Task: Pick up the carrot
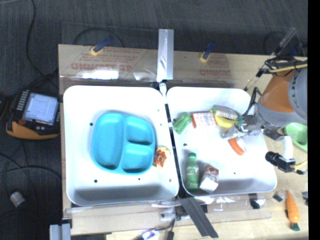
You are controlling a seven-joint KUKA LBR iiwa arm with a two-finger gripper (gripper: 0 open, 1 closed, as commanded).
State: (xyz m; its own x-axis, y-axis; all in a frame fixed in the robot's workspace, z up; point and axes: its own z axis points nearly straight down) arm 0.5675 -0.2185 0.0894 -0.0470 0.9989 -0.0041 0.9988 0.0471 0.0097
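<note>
Camera view
Arm: the grey arm with its orange band reached in from the right, over the right bin's far right part.
Pincer: it was low in the right bin, just above the carrot; whether it was open or closed could not be told, and no object was seen held in it.
Carrot: a small orange piece lay tilted on the floor of the right bin, near its right wall, just below the pincer.
Right bin, other items: a yellow banana by a silvery packet, a red-and-white box, a green piece near the left wall, a green bottle and a small carton at the near edge.
Left bin: it held a blue divided tray, with a small orange-and-yellow item just beside the tray's right edge.
Surface: a second orange carrot-like item lay outside the bins at the lower right.
</note>
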